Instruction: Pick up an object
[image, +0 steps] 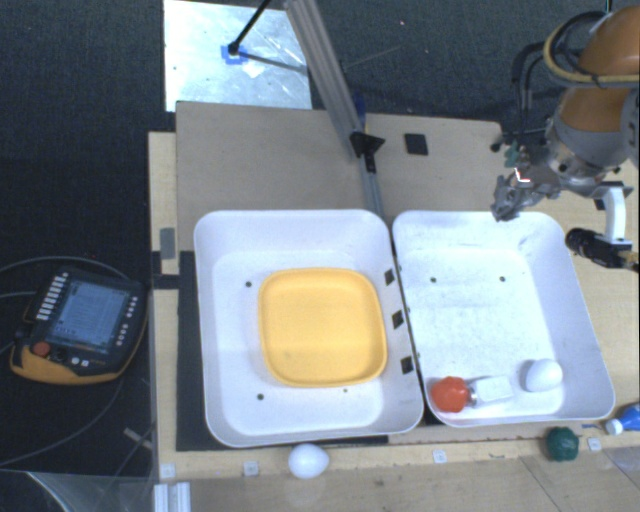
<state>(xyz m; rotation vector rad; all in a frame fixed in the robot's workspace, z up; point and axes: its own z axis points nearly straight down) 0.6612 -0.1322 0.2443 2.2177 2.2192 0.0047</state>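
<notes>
the arm (598, 75) reaches in from the upper right, its gripper (506, 203) hanging over the far rim of the right bin (480, 300), nothing seen between its tips. whether the tool is apart or together, i cannot tell. the left bin (225, 330) holds a yellow plate (323, 326), lying flat at its middle. near the right bin's near edge lie a red ball (450, 393), a small clear piece (492, 389) just beside it, and a white egg (542, 375), well apart from the gripper.
</notes>
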